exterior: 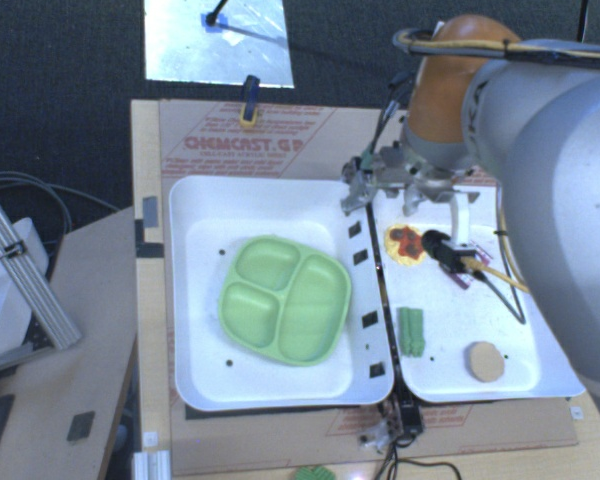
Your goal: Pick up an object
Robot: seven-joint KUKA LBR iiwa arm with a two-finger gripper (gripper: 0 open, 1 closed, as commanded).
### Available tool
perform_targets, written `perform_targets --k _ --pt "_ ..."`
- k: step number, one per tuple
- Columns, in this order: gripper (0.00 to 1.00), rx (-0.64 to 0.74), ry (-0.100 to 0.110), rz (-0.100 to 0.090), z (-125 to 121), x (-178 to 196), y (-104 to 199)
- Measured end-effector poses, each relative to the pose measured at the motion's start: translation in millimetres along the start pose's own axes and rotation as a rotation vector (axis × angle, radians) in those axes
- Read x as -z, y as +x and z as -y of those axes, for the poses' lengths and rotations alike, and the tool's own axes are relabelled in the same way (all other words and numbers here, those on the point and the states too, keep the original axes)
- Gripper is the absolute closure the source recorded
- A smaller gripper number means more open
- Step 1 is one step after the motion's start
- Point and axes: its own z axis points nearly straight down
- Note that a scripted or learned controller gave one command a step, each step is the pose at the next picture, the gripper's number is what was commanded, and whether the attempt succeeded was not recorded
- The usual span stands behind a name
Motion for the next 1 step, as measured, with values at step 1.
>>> perform_targets --k 1 --pt "0.0 0.011 0.01 -0.006 5.7 -0.7 67.3"
